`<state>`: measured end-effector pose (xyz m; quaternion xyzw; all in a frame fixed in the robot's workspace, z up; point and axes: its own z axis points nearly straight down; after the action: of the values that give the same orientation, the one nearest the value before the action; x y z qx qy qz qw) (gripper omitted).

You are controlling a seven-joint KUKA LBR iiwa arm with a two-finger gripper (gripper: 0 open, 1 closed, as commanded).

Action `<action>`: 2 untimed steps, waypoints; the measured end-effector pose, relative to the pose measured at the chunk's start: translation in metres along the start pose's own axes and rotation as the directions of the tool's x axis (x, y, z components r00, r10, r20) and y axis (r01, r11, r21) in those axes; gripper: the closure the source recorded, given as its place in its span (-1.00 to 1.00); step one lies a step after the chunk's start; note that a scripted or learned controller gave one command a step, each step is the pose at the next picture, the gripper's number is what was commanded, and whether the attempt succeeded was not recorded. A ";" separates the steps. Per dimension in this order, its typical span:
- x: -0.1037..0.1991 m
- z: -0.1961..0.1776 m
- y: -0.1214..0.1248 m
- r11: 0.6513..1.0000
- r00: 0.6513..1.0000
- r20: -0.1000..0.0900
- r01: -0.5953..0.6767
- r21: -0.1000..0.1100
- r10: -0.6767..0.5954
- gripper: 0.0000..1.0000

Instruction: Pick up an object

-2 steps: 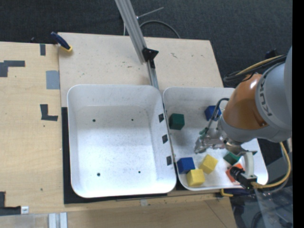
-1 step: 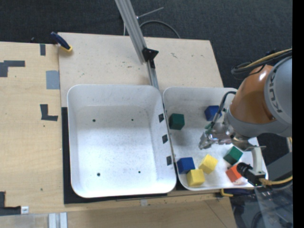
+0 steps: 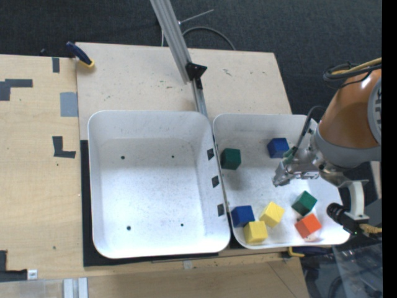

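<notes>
Gripper (image 3: 282, 177) low in right bin (image 3: 260, 124), jaw state cannot tell, nothing visibly pinched. Blue cube (image 3: 278, 146) just far of it, green cube (image 3: 304, 202) near-right, yellow cube (image 3: 272, 214) near. Dark green cube (image 3: 231, 158) well left.

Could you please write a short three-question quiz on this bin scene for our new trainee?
1. True or false: every block lies in the right bin.
2. How many yellow blocks are there? A) one B) two C) three
3. Which block lies nearest the gripper: the blue block by the far wall, or the orange block?

Key:
1. True.
2. B: one yellow block and another beside it.
3. The blue block by the far wall.
</notes>
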<state>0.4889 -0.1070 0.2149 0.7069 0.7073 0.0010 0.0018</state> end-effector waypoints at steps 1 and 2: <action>0.000 -0.053 0.001 1.000 1.000 0.000 0.001 -0.001 -0.001 1.00; 0.045 -0.052 0.022 1.000 1.000 -0.002 0.005 0.005 -0.005 1.00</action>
<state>0.5111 -0.0621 0.2670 0.7050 0.7092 0.0002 -0.0006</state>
